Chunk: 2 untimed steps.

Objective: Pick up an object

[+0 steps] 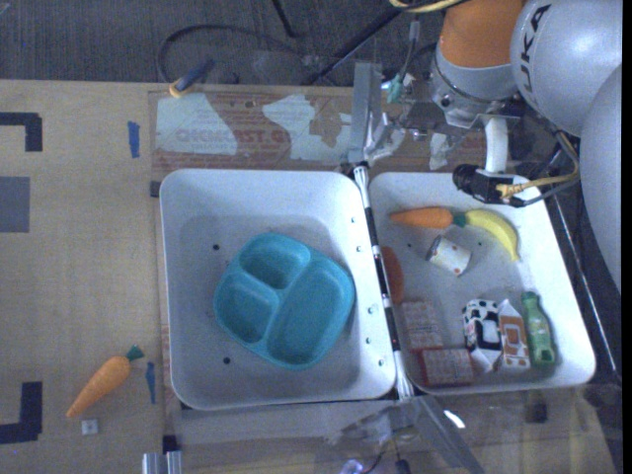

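Bins, two, white and shallow, side by side on a wooden bench. Landmark for this entry: the right bin [573,349].

Arm [533,38], grey with orange band: above the far edge of the right bin, reaching in from the right. Gripper [474,126]: at that far edge, over the rim; its fingers are too hidden among wrist hardware and cables to tell whether they are apart or together, and no object is seen between them.

Contents of the right bin:
- carrot [423,218], orange, lying flat near the far wall, left side.
- banana [497,231], yellow, just beside the carrot's right end.
- white cup [449,255], tipped, just in front of carrot and banana.
- black-and-white carton [482,329], near corner, touching a small milk carton [512,339].
- green bottle [538,329], lying just right of the cartons.
- two red-patterned flat packets [434,344], against the left wall, near side.

Left of the right bin: the left bin [188,294], holding a teal divided plate [284,299].

Far left of the right bin, on the bare bench: a second carrot [99,385].
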Motion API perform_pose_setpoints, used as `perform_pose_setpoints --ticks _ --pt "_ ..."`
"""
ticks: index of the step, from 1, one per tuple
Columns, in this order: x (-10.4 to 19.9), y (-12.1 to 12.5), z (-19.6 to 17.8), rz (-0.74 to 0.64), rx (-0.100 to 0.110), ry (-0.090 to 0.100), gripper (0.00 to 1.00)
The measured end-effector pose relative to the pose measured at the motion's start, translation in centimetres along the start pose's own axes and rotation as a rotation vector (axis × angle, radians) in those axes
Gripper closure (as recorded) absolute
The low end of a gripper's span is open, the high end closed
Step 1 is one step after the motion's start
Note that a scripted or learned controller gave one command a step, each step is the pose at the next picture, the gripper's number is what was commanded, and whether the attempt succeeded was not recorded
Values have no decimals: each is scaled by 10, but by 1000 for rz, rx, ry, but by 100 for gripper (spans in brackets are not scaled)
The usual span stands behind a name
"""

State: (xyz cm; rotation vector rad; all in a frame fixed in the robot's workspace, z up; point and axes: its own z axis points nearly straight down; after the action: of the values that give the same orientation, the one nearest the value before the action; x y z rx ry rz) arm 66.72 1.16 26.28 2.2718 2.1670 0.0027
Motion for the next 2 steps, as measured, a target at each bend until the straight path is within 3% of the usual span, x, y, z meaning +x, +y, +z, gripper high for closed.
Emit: perform_pose_setpoints --ticks 1,2 --pt "27 -1 -36 -128 -2 -1 0" --pt "28 -1 -35 -129 -1 -1 0"
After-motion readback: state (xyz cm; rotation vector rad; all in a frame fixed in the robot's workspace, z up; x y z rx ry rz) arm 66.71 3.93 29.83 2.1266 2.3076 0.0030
